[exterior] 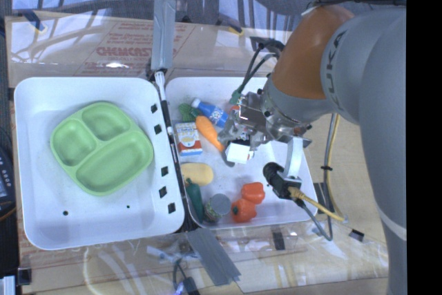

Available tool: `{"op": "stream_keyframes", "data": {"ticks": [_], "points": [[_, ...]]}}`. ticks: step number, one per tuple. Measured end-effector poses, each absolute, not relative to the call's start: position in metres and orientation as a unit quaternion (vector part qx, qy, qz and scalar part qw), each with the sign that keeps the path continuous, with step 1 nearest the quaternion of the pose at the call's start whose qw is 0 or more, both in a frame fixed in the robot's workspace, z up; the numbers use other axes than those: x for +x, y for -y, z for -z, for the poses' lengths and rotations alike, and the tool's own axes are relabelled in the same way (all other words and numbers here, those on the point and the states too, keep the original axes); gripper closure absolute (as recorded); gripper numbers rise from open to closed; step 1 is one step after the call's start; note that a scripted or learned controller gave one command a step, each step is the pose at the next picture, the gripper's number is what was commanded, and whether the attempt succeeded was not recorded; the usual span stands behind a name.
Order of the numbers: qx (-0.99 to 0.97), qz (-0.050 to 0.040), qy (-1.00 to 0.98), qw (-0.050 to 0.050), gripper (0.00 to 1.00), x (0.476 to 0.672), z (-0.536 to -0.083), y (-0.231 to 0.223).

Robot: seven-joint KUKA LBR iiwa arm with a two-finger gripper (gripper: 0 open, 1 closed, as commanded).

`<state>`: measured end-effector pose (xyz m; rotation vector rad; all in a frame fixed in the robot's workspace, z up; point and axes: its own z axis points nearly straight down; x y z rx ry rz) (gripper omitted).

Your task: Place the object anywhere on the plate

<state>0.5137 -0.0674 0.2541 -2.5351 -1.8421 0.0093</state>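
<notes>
Over the right bin (293, 216), the claw (239, 148) pinches a white block (238, 153), well apart from the green plate (101, 146).

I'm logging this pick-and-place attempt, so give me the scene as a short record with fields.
plate: green plate, three compartments, in left bin
right bin: carrot, blue bottle, small carton, yellow piece, orange-red pepper
gripper: low over right bin, at a white block
task status: nothing on plate yet
</notes>
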Motion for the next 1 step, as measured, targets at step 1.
{"op": "stream_keyframes", "data": {"ticks": [1], "points": [[-0.796, -0.0036, 0.605, 0.003, 1.00, 0.5505, -0.1887, -0.0054]]}}
